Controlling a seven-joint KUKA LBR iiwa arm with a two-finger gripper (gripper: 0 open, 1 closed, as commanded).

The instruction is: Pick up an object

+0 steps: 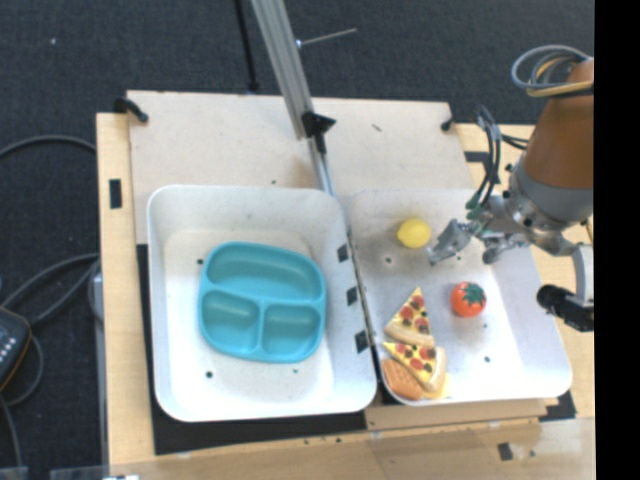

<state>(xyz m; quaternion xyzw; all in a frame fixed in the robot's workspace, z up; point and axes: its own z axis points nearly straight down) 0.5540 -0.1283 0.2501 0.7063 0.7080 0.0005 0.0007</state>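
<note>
The gripper (462,238), fingers spread and holding nothing, hovers just right of the lemon (413,233), so the reach is underway; next it must lower and close.

The arm (560,158) enters at three o'clock: a broad orange band above a grey wrist ring. Grey and yellowish cables loop at its one o'clock, black ones run down its nine o'clock side. The gripper (470,238) looks metallic grey, perhaps with dark fittings.

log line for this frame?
gripper: above right bin, nothing held | nearest: yellow ball, tomato | pick: not done
</note>
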